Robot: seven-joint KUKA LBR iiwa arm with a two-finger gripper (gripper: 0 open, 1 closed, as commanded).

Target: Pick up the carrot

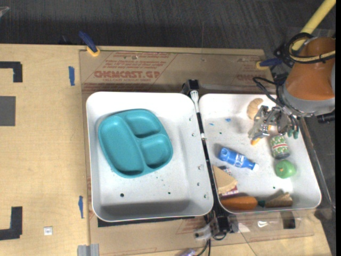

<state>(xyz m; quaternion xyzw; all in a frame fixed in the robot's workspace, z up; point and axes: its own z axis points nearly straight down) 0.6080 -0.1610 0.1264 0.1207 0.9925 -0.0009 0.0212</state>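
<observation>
The carrot (258,138) is a small orange piece in the right bin (314,196), in its upper right part. Only its orange end pokes out at the lower left of my gripper (268,124), and more orange shows under the metal. The gripper sits low, right over the carrot, at the end of the grey arm with the orange band (311,73) that comes in from the right. The carrot's far end is hidden by the gripper.
Close by in the right bin are a tan bread piece (255,106), a small can (279,146), a green apple (285,168), a blue bottle (236,159), a sandwich wedge (225,180) and an orange-red sausage-like item (240,202). The left bin (101,196) holds a teal divided plate (134,141).
</observation>
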